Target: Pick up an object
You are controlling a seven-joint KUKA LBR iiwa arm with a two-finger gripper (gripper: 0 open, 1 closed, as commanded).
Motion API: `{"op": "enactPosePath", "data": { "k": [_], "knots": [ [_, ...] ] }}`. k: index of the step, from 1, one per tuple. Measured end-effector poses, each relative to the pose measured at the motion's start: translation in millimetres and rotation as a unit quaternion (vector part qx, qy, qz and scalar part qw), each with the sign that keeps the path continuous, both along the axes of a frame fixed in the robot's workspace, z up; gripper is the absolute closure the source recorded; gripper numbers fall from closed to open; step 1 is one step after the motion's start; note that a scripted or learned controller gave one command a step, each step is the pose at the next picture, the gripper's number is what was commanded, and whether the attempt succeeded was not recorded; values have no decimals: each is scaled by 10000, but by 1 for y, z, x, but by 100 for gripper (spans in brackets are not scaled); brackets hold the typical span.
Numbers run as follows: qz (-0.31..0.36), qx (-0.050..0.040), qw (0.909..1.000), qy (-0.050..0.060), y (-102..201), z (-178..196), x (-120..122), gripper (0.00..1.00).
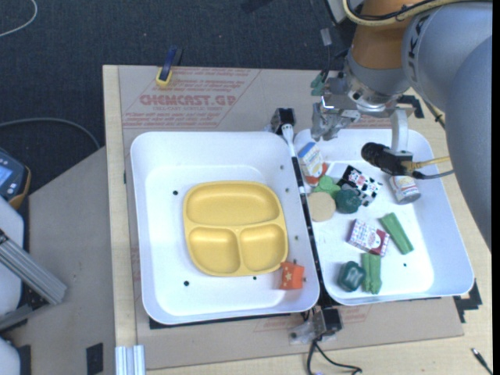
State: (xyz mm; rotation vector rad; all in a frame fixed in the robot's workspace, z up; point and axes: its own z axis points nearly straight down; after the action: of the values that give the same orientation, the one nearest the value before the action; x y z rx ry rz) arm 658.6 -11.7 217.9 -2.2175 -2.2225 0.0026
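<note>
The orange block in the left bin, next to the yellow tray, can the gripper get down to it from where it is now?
Probably yes. The orange block sits in the open beside the yellow tray, near the left bin's right wall, nothing on top. The gripper is over the right bin, so it must cross the divider; the close wall may crowd a finger.

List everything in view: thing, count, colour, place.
Left bin: 1, white, left half of the bench.
Right bin: 1, white, right half of the bench.
Divided plate: 1, yellow, middle of left bin.
Small block: 1, orange, left bin's near right corner.
Green stick: 1, green, right bin.
Patterned packet: 1, red and white, right bin, beside the stick.
Round disc: 1, tan, right bin's left edge.
Small can: 1, silvery, right bin, far side.
Gripper: 1, grey, above right bin's far left corner.
</note>
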Motion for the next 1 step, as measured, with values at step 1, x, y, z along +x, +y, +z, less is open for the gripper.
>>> {"op": "enactPosePath", "data": {
  "k": [1],
  "knots": [
    [-2, -10, 10000, -39, 0, 6, 17, 100]
  ]
}}
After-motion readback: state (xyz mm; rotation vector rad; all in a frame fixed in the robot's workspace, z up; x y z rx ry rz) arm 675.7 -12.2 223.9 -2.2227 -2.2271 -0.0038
